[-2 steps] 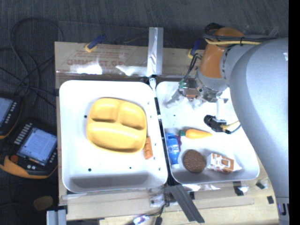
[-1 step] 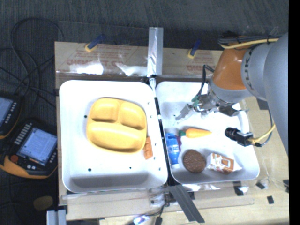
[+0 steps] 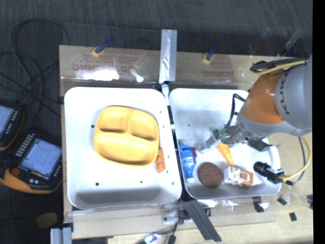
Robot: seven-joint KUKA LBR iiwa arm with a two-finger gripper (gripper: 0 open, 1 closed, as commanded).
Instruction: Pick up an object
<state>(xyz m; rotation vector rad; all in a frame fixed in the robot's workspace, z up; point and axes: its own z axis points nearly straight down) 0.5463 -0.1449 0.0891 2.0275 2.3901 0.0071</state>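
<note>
Over the right bin (image 3: pixel 203 98) the grey arm with its orange band (image 3: pixel 261 103) reaches in from the right, and the hand (image 3: pixel 223 135) sits low among the loose things there. Whether it is open or closed cannot be told at this angle, and nothing is plainly caught in it. Just beside the hand lies an orange carrot-shaped piece (image 3: pixel 227 154), which looks the likeliest target. Near the bin's front wall rest a brown round cookie-like disc (image 3: pixel 209 174), a small orange-and-white carton (image 3: pixel 239 177) and, against the left wall, a blue packet (image 3: pixel 187 159). In the left bin (image 3: pixel 81 100) lies a yellow sectioned tray (image 3: pixel 126 134), with a small orange item (image 3: pixel 160 160) at its right edge. By my reading this is the approach-and-grasp step. Next the hand would need to settle squarely on the carrot, close, and lift straight up, clear of the disc and carton.
</note>
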